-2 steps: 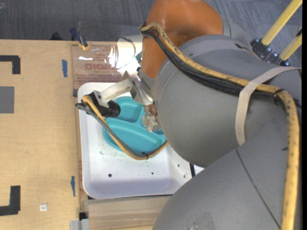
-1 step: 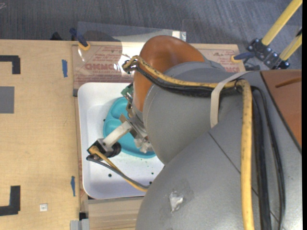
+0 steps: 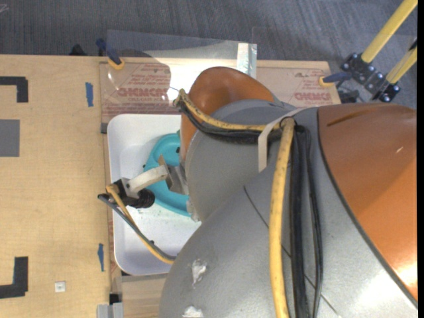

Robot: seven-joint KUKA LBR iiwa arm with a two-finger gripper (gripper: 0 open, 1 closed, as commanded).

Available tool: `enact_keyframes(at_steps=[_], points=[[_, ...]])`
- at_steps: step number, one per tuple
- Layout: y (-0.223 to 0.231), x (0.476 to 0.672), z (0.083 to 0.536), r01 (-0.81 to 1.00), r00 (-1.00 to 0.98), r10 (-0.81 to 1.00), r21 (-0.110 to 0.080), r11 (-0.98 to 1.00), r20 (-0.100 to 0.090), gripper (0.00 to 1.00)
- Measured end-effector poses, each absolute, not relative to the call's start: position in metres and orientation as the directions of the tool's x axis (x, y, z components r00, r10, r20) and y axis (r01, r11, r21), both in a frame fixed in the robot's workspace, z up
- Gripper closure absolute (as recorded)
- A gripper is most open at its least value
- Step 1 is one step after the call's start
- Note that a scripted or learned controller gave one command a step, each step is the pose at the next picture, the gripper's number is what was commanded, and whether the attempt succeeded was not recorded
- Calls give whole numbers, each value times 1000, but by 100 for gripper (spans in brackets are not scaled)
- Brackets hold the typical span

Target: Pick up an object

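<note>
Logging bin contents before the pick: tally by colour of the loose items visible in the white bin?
Turquoise curved plastic object: 1
Total: 1 visible in the shallow white bin; the grey robot arm covers the rest of it, so there may be more underneath.

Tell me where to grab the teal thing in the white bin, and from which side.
Grip the teal thing across its narrow curved band, on the part showing left of the arm. Come from above: it lies low in the white bin, whose walls would likely block a sideways reach. The arm hides the rest of its shape.
</note>
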State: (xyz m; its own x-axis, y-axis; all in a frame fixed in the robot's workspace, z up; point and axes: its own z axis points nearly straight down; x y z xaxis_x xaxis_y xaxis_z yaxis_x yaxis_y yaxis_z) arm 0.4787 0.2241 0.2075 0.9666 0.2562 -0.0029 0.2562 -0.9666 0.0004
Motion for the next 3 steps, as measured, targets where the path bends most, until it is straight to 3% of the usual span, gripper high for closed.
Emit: enact_keyframes(at_steps=[1,2,3], points=[[222,482,384,217,976,216,-4,-976,9,100],[189,478,260,403,915,403,1,-915,-9,100],[225,479,248,200,980,200,0,-980,0,100]])
